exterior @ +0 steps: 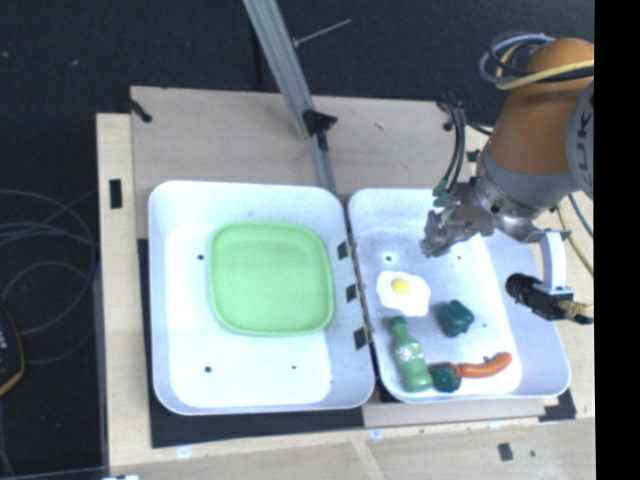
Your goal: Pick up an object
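**Camera view: arm over the right bin**

Camera view shows the gripper [440, 240] low in the right bin [545, 353], above its upper part; whether the jaws are open or closed cannot be told. Nearby lie a fried egg [402, 291], a dark green piece [455, 317], a green bottle [408, 354] and a red sausage [485, 366]. A green plate [270, 277] sits in the left bin [175, 298].

Robotics lab, KUKA arm [540, 118] over bench [200, 138], two white bins [170, 268], loose cables [40, 258]
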You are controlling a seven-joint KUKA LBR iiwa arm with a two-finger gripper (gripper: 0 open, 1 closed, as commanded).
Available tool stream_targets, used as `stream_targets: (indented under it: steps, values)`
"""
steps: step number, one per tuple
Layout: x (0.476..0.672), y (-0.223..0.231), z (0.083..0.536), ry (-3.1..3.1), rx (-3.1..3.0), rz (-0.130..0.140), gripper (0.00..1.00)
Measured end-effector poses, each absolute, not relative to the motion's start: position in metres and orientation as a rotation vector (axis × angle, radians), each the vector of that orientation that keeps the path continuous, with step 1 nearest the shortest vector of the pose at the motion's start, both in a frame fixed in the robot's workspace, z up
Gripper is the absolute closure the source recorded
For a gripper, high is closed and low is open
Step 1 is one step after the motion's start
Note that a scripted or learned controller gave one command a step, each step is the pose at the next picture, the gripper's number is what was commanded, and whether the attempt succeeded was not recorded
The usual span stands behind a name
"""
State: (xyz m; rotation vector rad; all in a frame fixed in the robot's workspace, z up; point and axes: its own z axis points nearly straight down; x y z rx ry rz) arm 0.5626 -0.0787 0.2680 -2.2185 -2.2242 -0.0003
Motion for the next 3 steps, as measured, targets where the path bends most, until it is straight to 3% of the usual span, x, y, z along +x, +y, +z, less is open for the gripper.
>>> stream_targets:
  steps: [2,3]
  values:
    - [0.545,0.017,0.266,-2.226,-2.217,-0.003,1.00]
    - [0.523,0.061,0.264,-2.225,-2.218,-0.002,1.00]
